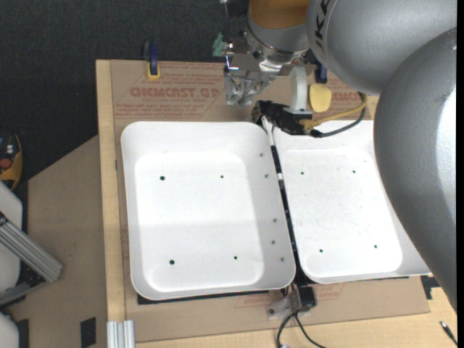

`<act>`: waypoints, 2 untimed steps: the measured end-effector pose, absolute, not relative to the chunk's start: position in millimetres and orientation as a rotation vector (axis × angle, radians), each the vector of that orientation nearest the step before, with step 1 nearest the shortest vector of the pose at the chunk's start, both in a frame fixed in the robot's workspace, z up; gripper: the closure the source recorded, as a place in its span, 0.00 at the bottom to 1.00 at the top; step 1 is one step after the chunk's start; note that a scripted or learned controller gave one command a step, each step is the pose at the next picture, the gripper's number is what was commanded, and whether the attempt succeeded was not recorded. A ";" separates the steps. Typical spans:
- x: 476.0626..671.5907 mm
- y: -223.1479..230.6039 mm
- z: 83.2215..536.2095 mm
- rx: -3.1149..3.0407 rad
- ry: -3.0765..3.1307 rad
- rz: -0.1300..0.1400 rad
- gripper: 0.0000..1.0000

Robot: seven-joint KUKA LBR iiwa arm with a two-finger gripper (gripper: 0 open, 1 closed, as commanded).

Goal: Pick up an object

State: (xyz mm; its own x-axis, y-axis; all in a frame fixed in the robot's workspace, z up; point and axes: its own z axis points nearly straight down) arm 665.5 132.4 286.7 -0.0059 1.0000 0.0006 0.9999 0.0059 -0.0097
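White plastic, both bins: the left bin (196,209) fills the middle of the view and the right bin (341,201) lies touching it at 3 o'clock, each floor marked with four small dark dots. No loose object for picking can be made out in either bin. Near the 6 o'clock edge a small connector (293,301) with a black cable sits on the brown board (116,194). Farther back, at 12 o'clock, the board carries red lettering (174,91) reading "CHEMCAST G.P"; smaller lines under it are too blurred to read. A blue and yellow clamp (151,58) grips the board's far edge. The gripper (241,93) hangs over that lettering, beyond the bins, under the orange band (279,6); nothing is seen in it.
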 end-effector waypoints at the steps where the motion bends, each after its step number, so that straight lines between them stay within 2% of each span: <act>1: 667.1 79.0 339.1 -2.229 -2.221 -0.007 1.00; 2: 663.9 133.6 227.7 -2.210 -2.220 0.014 1.00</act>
State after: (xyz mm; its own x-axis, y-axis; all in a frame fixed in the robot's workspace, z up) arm 663.9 133.6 227.7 -0.0046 1.0000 0.0003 0.9999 0.0046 -0.0127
